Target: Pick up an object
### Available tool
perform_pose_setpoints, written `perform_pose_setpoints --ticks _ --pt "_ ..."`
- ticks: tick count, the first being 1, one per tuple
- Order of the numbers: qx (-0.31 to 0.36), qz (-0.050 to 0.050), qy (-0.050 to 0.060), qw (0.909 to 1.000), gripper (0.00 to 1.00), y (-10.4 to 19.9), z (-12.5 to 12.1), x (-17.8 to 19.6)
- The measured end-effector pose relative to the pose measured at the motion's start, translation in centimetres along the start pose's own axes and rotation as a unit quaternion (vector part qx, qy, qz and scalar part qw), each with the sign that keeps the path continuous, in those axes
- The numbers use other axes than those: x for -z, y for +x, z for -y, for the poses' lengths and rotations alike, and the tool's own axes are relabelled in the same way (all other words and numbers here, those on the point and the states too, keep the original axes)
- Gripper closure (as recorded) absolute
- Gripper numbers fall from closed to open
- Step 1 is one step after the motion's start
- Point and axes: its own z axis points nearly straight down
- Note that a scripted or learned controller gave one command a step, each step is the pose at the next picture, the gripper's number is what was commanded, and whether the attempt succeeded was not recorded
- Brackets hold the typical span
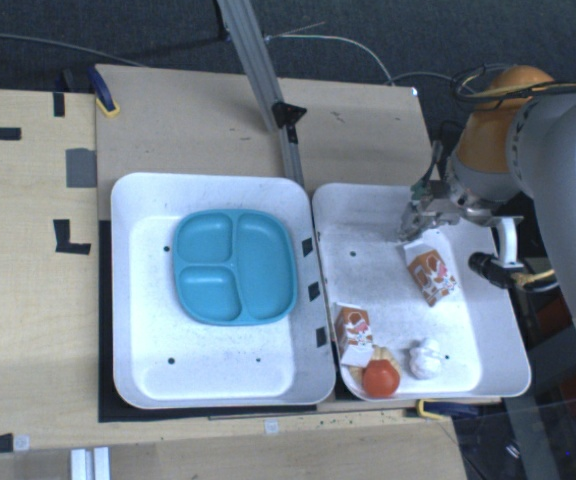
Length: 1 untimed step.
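In the camera view, the gripper (420,216) hung over the far part of the right bin (488,353), its jaw state impossible to tell, just beyond the brown-and-white packet (431,274), so the approach seemingly remained, needing descent onto it.

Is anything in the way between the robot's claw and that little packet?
Nothing visible is. The gripper hangs just above the packet in the right bin, with bare bin floor between them. The other items lie at the bin's near edge.
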Motion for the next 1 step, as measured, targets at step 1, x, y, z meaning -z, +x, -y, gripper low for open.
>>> perform_pose_setpoints --ticks 1 --pt "-0.002 0.000 -0.003 1.0000 1.00 -0.12 0.82 5.75"
